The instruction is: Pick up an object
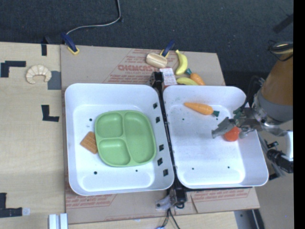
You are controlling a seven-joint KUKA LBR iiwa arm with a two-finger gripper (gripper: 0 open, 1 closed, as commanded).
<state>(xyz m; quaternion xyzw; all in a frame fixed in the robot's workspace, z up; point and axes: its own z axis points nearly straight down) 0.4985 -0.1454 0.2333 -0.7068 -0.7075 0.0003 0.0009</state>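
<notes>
Bench (pixel 28 142) carries a cardboard sheet (pixel 119 70) under two shallow white bins side by side. Left bin (pixel 78 175) holds a green divided plate (pixel 126 138) with three compartments, lying flat near its middle. A tan cracker-like piece (pixel 89 141) lies just beside the plate's left edge, partly tucked under it. Right bin (pixel 248 173) holds a toy carrot (pixel 199 108) with a green stub, lying near the far side, tip pointing left.

Arm (pixel 279 87) reaches in from the right over the right bin's right side. Gripper (pixel 228 128) sits low by the right wall, fingers (pixel 219 129) pointing left. A small red-orange round object (pixel 232 134), tomato-like, sits right at the gripper, touching or just under it. The fingers look close together, but I cannot tell whether the jaws are pressed together or pinching the red object; the view is too blurred there.

Beyond the bins, at their far edge: a yellow banana (pixel 181 62), a tan bread-roll-like item (pixel 156 59), a small boxed item (pixel 167 76), an orange piece (pixel 197 78). A croissant (pixel 38 73) sits well apart on the bench, far left. A cable (pixel 112 13) runs across the dark floor at top.
</notes>
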